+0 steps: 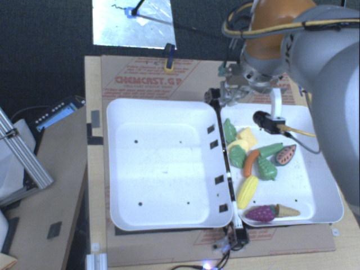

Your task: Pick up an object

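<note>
Several toy foods lie along the left side of the right bin (pixel 315 198): a green vegetable (pixel 229 131), a yellow wedge (pixel 246 136), an orange carrot (pixel 251 162), a green pod (pixel 271 149), a watermelon slice (pixel 286 154), a corn cob (pixel 247 191), purple grapes (pixel 260 212) and an ice-cream cone (pixel 287 210). My gripper (pixel 229 97) hangs over the far left corner of the right bin, just beyond the green vegetable. Nothing is visibly held in it.
The left bin (pixel 115 151) lies beside the right one, and a divider with black clips (pixel 216 145) runs between them. Cardboard (pixel 146 77) lies under both bins. The grey arm (pixel 332 77) covers the right bin's far right side.
</note>
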`<action>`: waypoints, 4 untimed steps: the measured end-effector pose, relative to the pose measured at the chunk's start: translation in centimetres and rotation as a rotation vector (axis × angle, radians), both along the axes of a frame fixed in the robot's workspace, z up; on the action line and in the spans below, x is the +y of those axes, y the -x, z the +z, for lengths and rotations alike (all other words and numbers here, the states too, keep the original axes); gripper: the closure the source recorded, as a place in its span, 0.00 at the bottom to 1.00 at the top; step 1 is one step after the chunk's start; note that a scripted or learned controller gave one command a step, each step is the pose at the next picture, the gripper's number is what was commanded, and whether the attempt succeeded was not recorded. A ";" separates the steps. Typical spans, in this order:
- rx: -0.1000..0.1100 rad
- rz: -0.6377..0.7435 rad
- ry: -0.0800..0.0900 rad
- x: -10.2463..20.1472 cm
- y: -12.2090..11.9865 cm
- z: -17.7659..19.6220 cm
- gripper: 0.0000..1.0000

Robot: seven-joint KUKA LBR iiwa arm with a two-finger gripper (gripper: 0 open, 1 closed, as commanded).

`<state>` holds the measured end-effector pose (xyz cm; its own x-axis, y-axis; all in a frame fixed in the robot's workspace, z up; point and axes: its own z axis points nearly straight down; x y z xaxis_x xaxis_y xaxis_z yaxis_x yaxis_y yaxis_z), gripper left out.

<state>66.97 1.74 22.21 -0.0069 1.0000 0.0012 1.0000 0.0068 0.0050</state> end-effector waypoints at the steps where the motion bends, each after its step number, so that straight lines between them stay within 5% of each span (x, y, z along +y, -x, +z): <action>1: -0.006 0.007 -0.005 9.5 0.0 7.8 1.00; 2: 0.009 0.006 -0.001 18.5 0.3 -1.4 1.00; 3: 0.001 0.000 -0.002 21.9 0.1 1.8 1.00; 4: -0.005 -0.001 -0.003 21.7 0.0 9.7 1.00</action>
